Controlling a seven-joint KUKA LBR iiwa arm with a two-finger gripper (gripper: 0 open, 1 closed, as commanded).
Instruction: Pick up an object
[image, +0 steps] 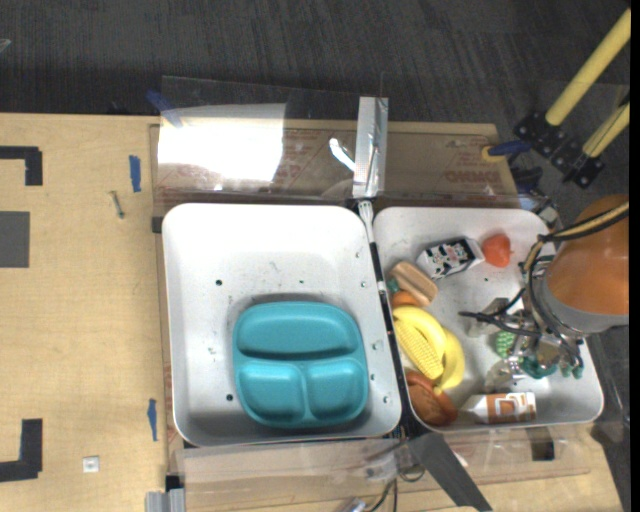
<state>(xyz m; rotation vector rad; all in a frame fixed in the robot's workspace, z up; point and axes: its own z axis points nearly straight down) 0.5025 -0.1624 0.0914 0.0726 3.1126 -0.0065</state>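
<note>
A teal divided tray (299, 362) was seen lying in the left bin (195, 250), toward its near side, with one long compartment at the far side and two smaller ones at the near side. The remainder of that bin's floor was seen as bare white plastic. Behind both bins, a sheet of clear plastic (225, 150) was stretched over the cardboard backing.

The right bin (580, 405) was found to hold a scatter of small objects. Along its left wall, a toy hot dog (414, 281) was placed at the far end, a yellow corn cob (422, 340) lay over a banana (450, 365) just beside it, and a reddish-brown fruit-like piece (432, 402) was set at the near end. A small black-and-white toy (447, 256) and an orange-red ball (497, 248) were seen near the far wall, close together. A white bottle with an orange label (505, 406) was laid on its side near the front wall.

The gripper (528, 345) was positioned low over the right part of this bin, beneath the orange band (592, 275), among small green pieces (503, 343). Whether the fingers were spread or closed could not be told, and nothing was visibly pinched between them.
</note>
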